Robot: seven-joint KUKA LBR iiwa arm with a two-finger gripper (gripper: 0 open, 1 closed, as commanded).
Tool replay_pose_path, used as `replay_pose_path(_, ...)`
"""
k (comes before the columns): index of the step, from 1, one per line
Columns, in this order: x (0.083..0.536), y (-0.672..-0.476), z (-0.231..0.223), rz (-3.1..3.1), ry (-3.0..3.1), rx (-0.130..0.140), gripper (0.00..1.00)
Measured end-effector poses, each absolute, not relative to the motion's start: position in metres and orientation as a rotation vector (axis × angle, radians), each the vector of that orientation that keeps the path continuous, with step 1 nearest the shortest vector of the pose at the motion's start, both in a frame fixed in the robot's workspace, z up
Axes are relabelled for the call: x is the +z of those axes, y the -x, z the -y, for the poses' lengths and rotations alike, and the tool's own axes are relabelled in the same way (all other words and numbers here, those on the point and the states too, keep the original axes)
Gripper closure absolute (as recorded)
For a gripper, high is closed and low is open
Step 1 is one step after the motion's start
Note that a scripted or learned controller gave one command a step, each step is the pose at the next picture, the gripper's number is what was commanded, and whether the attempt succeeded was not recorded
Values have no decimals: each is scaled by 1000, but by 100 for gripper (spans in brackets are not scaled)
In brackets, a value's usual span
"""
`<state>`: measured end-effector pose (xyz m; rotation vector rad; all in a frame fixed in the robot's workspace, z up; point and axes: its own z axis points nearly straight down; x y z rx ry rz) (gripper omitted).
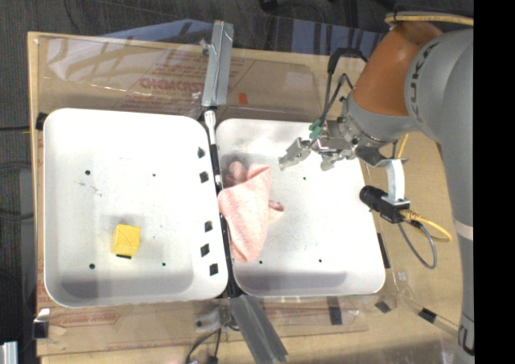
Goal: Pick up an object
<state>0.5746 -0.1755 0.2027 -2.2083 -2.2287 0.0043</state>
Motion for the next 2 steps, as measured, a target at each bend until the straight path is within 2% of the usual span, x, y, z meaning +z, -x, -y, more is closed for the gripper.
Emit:
replay_pose_path(1,93,-556,154,2300,2141,-1,0)
replay_pose_path(2,103,-556,154,2305,2134,0,100)
